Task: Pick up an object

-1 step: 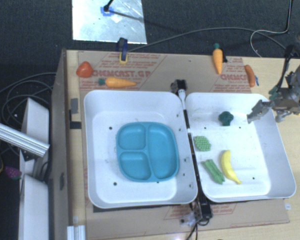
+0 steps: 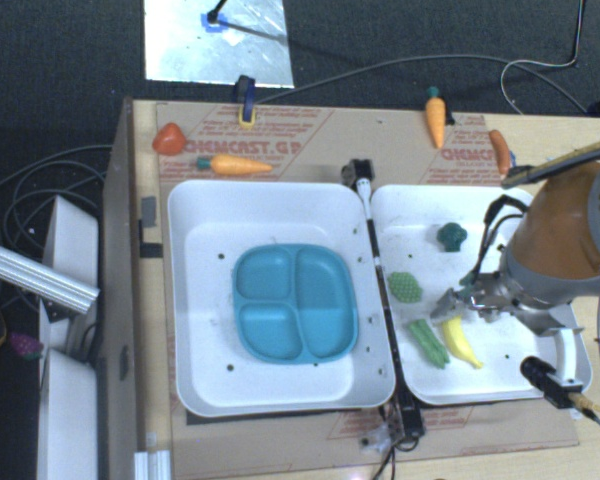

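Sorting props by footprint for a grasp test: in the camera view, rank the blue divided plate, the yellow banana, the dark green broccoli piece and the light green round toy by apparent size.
1. blue divided plate, clearly largest
2. yellow banana
3. light green round toy and dark green broccoli piece: too alike to rank.

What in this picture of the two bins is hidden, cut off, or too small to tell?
- Gripper: in the camera view the wrist above covers its fingers, so open or shut is unclear.
- Yellow banana: its upper end lies under the gripper; contact cannot be judged.
- Arm: cut off by the right edge.
- Dark green toy: too small to identify.
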Available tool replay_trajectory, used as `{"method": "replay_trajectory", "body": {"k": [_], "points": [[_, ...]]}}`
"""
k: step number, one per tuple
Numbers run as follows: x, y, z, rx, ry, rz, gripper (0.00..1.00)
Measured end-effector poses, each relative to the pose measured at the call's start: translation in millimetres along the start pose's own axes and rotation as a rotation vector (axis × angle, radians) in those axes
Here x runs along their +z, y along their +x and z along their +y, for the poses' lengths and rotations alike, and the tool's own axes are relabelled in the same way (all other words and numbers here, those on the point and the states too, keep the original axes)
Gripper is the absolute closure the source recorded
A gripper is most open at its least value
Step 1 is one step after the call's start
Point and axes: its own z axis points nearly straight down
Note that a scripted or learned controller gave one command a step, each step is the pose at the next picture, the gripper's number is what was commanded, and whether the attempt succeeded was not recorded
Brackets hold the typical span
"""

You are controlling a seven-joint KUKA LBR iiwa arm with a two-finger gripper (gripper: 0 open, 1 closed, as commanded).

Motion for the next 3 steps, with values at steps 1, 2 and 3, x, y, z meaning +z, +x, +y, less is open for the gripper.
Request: {"method": "replay_trajectory", "body": {"k": [1,2,3], "points": [[32.6,10.0,-7.7,-0.001,-0.014,0.0,0.0],[20.5,10.6,-5.3,-0.002,-0.02,0.0,1.0],[-64.5,82.6,42.4,-0.005,-0.011,0.0,1.0]]}}
